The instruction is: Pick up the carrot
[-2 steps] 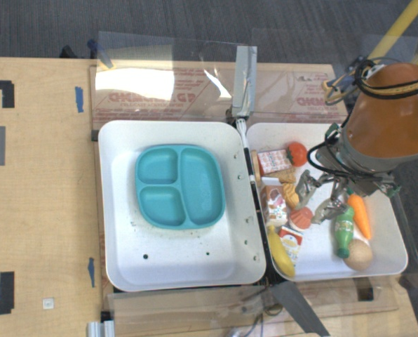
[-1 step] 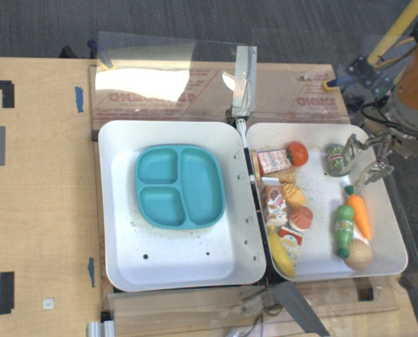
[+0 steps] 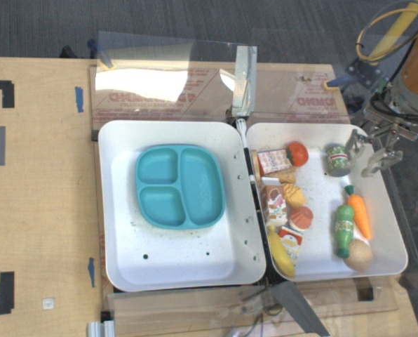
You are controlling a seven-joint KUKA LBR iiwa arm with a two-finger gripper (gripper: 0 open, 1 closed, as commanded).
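Carrot (image 3: 361, 215), small, orange, green-topped, lay beside the green plastic bottle (image 3: 344, 231).
Your metal two-finger gripper (image 3: 374, 148) was open, empty; you needed to pinch across it.

Left bin (image 3: 118, 258): white plastic, smooth, faint sheen, dark specks on floor. Right bin (image 3: 395, 248): same white plastic. Divided plate (image 3: 181, 186): teal plastic, matt, smooth. Counter (image 3: 34, 209): pale wood-look board, matt. Clear sheet (image 3: 160, 83) behind bins: transparent plastic, glossy, strong glare. Carrot (image 3: 361, 215): orange, smooth, plastic-looking. Green bottle (image 3: 344, 229): glossy. Tool (image 3: 374, 151): bare metal, dull shine. Floor (image 3: 195, 9): grey carpet, rough.
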